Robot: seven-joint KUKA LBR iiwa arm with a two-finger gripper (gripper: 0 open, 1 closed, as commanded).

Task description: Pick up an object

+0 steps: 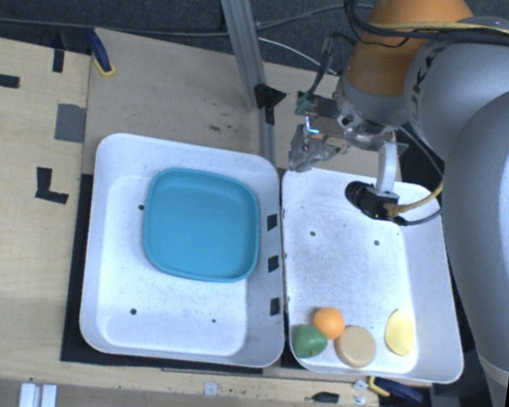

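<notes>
Grey arm's claw point(302, 155) above right bin's point(360, 261) far left corner, finger state unclear; blue plate point(202, 225) in left bin point(110, 252)

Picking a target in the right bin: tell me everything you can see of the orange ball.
The orange ball is small, round, smooth and matte, probably plastic or foam toy fruit. It sits near the front edge of the right bin, touching the green piece at its lower left and close against the tan disc at its lower right. Nothing grips it.
</notes>
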